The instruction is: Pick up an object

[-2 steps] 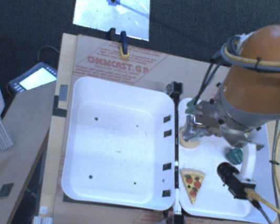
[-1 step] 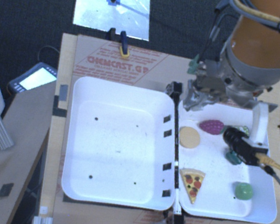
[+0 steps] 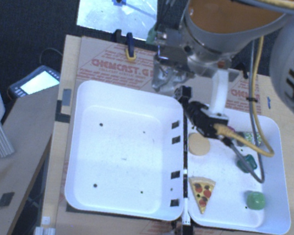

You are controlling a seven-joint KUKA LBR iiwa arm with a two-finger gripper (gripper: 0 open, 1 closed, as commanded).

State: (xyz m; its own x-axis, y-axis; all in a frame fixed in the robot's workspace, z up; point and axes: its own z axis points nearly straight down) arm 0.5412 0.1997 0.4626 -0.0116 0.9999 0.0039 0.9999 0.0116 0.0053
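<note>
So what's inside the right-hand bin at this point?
The right bin holds a pizza slice, a round tan cookie, a green ball and a screwdriver. The arm and cables cover its far corner, so anything there is hidden.

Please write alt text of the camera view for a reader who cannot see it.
A grey arm's pincer hangs above the far edge of two white bins. The right bin holds a pizza slice, a tan disc and a green ball.
</note>
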